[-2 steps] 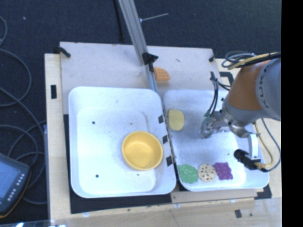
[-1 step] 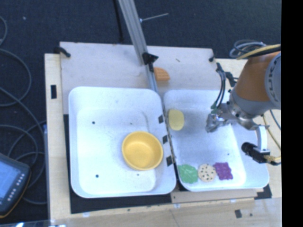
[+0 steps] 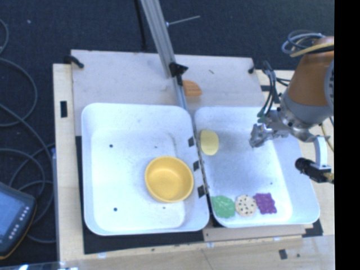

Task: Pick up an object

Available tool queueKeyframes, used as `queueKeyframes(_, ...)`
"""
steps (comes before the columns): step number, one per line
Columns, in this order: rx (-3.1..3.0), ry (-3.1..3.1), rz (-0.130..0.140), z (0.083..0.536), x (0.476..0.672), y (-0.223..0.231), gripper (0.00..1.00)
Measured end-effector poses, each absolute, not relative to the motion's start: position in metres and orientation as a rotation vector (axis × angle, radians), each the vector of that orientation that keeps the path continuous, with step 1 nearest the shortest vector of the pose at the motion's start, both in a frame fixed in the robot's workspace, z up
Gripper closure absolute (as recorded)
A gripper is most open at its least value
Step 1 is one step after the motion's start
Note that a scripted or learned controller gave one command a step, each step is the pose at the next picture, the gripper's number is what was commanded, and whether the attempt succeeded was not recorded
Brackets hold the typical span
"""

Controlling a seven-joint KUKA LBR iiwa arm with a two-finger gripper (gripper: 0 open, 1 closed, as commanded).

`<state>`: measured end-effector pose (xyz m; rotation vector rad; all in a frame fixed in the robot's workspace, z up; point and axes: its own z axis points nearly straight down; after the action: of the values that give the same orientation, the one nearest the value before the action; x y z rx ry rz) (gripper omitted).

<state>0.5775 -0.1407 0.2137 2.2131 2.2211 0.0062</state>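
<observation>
Approach stage: the gripper hangs over the right bin with nothing visibly in its grasp.

Camera view: the gripper point(image 3: 260, 135) sits above the right bin point(image 3: 292, 167), near its far right corner; whether its jaws are spread or closed I cannot tell. Candidates lie apart from it: a pale yellow piece point(image 3: 209, 142) against the bin's left wall, and a green piece point(image 3: 223, 206), a cookie point(image 3: 245, 205) and a purple piece point(image 3: 265, 203) along its near edge. A yellow bowl point(image 3: 169, 178) rests in the left bin point(image 3: 112, 128). Next, I judge, comes centring over one piece and descending. No writing is legible.
</observation>
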Motion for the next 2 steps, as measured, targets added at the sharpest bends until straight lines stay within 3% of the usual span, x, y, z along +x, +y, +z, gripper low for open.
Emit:
queueKeyframes(1, 2.212, 2.223, 0.005, 0.251, 0.579, -0.142, 1.0)
queueKeyframes(2, 2.214, 2.228, 0.002, 0.24, 0.581, -0.091, 1.0)
